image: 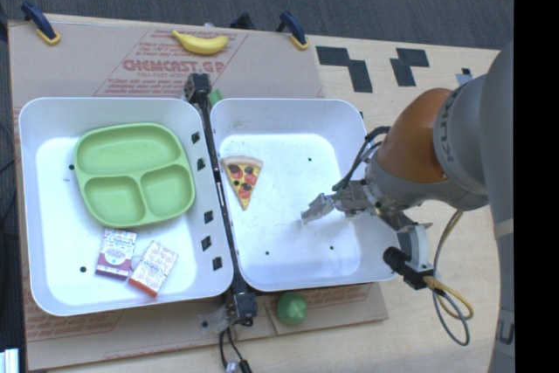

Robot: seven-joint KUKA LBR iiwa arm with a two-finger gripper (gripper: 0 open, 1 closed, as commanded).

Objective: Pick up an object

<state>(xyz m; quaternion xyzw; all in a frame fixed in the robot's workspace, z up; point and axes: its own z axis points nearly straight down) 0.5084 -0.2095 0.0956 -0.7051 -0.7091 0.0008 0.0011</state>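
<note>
- The grey arm with its orange band [417, 146] reaches in from the right, over the right edge of the right shallow white bin [288, 113].
- The left shallow white bin [35, 188] holds a light green plastic plate with three compartments [133, 172] in its upper part.
- Below the plate lie two small red-and-white packets [137, 260], side by side near the bin's front wall.
- The metal hand [316, 210] sits low over the right bin's floor, right of centre; whether it is spread or pressed together cannot be told, and nothing shows between its tips.
- A toy pizza slice with a tan crust and red topping [242, 177] lies flat in the right bin near the left wall. Its long axis runs up and down the view, crust at the top, tip pointing toward the front. It is well apart from the hand.
- A yellow toy banana [200, 40] lies on the cardboard behind the bins.
- A green ball [292, 307] rests on the table in front of the right bin.
</note>
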